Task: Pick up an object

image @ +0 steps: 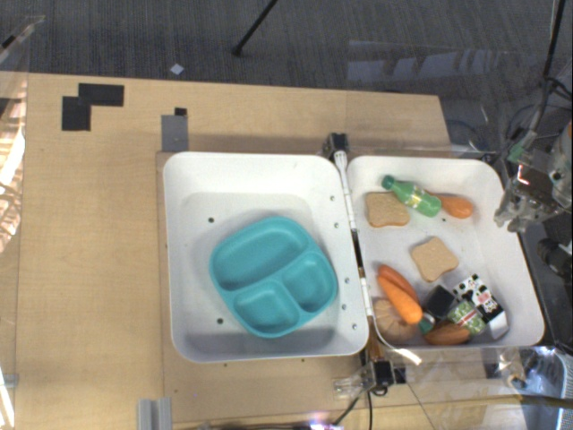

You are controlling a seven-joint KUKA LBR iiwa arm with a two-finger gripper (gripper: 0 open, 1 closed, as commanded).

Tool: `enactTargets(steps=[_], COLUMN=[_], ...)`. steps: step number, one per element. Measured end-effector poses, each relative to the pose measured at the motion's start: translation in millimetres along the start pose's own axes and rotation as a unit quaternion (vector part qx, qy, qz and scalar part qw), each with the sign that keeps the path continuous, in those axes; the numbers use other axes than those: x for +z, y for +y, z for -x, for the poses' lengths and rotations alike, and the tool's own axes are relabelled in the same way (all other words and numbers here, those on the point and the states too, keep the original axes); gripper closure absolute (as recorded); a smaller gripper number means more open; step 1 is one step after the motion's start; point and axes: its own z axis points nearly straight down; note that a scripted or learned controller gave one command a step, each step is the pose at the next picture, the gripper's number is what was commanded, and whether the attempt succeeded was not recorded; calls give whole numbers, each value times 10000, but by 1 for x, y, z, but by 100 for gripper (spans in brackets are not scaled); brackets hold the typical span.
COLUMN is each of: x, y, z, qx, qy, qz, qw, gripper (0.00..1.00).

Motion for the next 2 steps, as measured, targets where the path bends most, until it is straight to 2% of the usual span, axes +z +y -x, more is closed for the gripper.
enactTargets(steps=[1,2], x=[89,-32], y=[-45,3], z=[19,1], qx=[2018,2452], qy=[-8,23], qz=[-53,33], qw=[9794,9695], gripper=[100,100])
